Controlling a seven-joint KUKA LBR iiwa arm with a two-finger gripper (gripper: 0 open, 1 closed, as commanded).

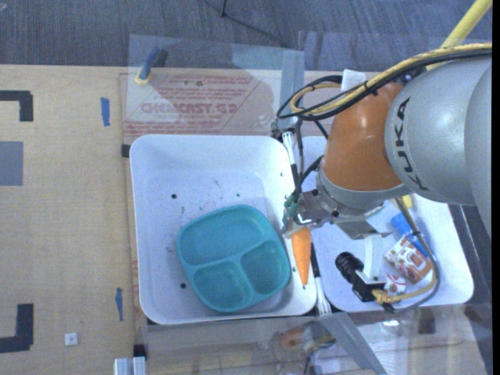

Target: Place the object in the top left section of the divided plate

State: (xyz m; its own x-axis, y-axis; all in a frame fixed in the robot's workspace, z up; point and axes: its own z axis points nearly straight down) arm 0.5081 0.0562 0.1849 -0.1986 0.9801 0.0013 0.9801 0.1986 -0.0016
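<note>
Camera view: two white bins standing on the desk, carrot under the hand.
The left bin is holding a teal divided plate. The orange carrot is lying outside the plate, just beside its right rim, along that bin's right wall, directly below the hand; cannot tell whether the hand is gripping it. The right bin is holding a colourful packet and a blue item.

The divided plate is plain teal. Around the plate, the bin is white with a few dark specks. Right of the plate is an orange carrot. Farther right, a packet seems patterned red, white and brown.
</note>
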